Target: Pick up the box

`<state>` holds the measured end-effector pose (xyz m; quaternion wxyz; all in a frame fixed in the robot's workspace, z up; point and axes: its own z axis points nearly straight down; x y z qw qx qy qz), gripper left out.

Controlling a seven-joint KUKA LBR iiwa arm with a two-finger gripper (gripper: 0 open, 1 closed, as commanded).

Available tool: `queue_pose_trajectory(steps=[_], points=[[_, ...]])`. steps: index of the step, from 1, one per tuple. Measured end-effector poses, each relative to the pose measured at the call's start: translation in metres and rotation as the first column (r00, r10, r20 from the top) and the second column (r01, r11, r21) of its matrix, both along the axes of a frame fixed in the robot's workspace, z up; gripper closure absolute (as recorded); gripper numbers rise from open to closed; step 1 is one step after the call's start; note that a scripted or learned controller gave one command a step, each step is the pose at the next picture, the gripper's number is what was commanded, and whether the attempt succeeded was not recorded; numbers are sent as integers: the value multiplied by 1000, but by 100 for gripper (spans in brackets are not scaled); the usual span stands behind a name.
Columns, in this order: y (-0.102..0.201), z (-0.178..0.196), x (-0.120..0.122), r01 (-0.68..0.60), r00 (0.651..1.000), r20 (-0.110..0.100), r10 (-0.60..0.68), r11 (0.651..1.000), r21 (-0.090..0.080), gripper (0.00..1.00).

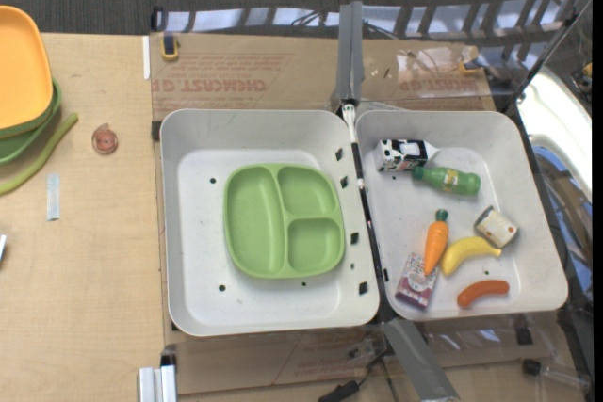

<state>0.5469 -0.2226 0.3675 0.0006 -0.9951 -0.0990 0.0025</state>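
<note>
Box: a small pale box, tilted, sits in the right bin, in its right half and near the right wall.
Neighbours: a banana lies just beside the box at its lower left, possibly touching. A carrot lies further left, a bottle above, a sausage below.
Other candidate: a flat pink packet at the bin's front left is also box-like; I judge the pale one is meant.
Fingers: apart or together, cannot tell.
Doing the step well: come straight down, turn to match the box's tilt, and close across its short sides, keeping off the banana.
Edges: the right wall is close, so the side facing it is tight.
Open room: bare bin floor above and right of the box gives the best approach. The left bin holds a green plate, well apart.
</note>
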Motion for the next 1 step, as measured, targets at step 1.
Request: queue_pose_trajectory(steps=[1], points=[[3,-104,91,-6,1000,1,6,1000,0,100]])
